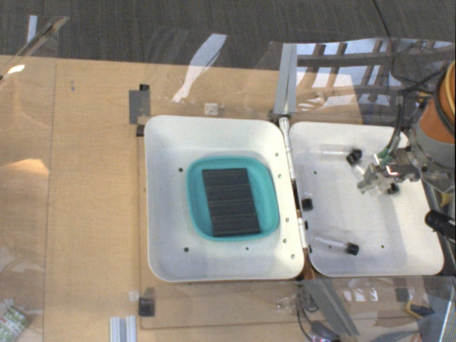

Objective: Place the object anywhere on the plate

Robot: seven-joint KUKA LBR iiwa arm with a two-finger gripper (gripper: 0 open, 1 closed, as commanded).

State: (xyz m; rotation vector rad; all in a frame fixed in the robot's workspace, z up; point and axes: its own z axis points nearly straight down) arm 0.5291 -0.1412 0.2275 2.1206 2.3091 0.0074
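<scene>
A teal square plate [197, 191] with rounded corners sits in the middle of the left white bin [164, 255]. A dark grey ridged rectangular block [230, 201] lies flat on the plate, inside its rim. My gripper [376, 177] hangs over the right bin [417, 255], near its upper right part and well away from the plate. I see nothing held in it.
In the right bin lie a clear pen with a black cap [344, 154] at the top, another clear pen [335, 246] near the front, and a small black piece [306, 204] by the left wall. The arm's orange band [436, 120] rises at the right edge.
</scene>
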